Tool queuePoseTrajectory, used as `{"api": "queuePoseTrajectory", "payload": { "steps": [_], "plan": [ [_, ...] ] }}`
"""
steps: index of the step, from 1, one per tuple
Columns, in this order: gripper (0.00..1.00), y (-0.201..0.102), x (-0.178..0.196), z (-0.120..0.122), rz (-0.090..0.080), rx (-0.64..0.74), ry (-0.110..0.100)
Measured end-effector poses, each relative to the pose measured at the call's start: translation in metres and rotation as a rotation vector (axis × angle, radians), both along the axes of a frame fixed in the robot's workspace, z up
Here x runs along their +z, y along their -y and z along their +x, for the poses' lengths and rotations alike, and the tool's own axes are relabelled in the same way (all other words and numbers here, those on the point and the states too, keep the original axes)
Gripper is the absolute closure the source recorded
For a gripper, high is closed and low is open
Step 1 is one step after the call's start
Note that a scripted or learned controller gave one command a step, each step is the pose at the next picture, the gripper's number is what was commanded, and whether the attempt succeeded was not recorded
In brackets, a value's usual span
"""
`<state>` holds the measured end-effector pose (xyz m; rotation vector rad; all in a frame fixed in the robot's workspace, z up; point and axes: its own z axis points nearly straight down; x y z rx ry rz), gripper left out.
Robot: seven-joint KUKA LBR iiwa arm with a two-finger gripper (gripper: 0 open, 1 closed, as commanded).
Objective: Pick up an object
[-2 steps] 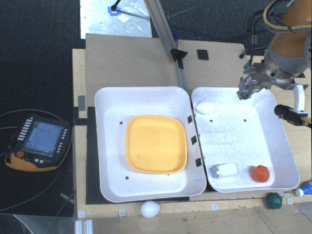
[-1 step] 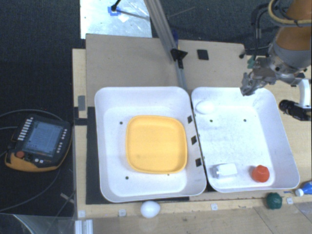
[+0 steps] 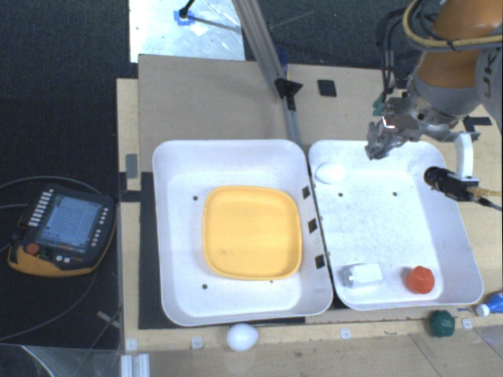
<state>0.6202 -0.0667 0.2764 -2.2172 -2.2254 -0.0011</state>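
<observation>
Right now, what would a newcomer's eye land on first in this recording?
The yellow plate in the middle of the left bin stands out most. Next, the orange-banded arm at upper right, its pincer over the right bin's far edge, and the red object in that bin's near right corner.

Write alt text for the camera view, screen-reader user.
The gripper hangs over the far edge of the right bin, which holds a white egg-shaped object, a white block and a red object. The left bin holds a yellow plate.
</observation>
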Motion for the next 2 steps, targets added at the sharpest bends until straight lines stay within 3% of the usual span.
{"api": "queuePoseTrajectory", "payload": {
  "steps": [2],
  "plan": [
    [1.0,-0.096,-0.014,-0.038,0.001,0.001,0.0]
  ]
}}
